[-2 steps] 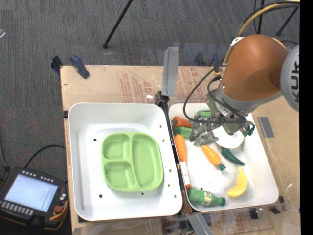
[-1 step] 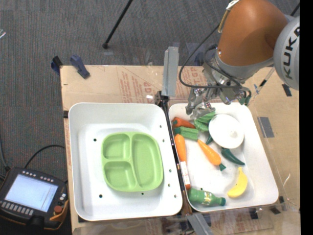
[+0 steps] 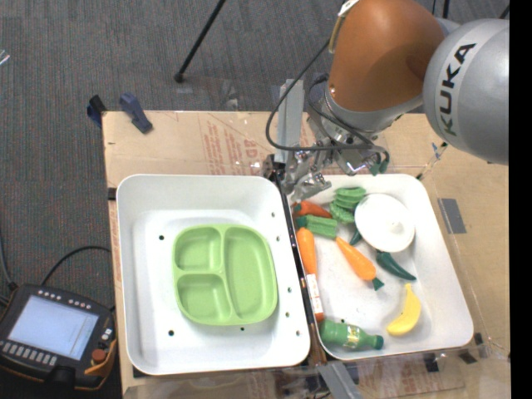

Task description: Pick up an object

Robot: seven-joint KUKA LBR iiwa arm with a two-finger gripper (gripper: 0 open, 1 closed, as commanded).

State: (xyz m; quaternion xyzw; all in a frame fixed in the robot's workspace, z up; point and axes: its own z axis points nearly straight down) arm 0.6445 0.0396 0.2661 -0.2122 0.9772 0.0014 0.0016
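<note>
Gripper point(image 3: 306, 175) sits right at the back left corner of the right bin point(image 3: 440, 248), low over the divide between the two bins, and its metal parts blur into a tangle of cables there, so whether it is wide or narrow cannot be told from this angle. Above it, the arm's orange band point(image 3: 378, 44) and grey casing block much of the mechanism.

Just beside the gripper, an orange carrot point(image 3: 313, 209) pokes out with its near end tucked under the hardware. Next to that lies a cluster of green pieces point(image 3: 342, 206), partly overlapped by a white round plate point(image 3: 385, 222); their exact shapes are hard to read. A second carrot point(image 3: 307, 250) lies along the bin's left wall, a third point(image 3: 358, 260) slants out from under the plate, and a dark green pepper point(image 3: 395, 266) lies beside it. Toward the front, a yellow banana point(image 3: 405, 312) curves upward, and a green bottle point(image 3: 352, 336) rests on its side.

Over in the left bin point(image 3: 141, 223), a light green divided tray point(image 3: 224, 274) lies flat in the middle.
</note>
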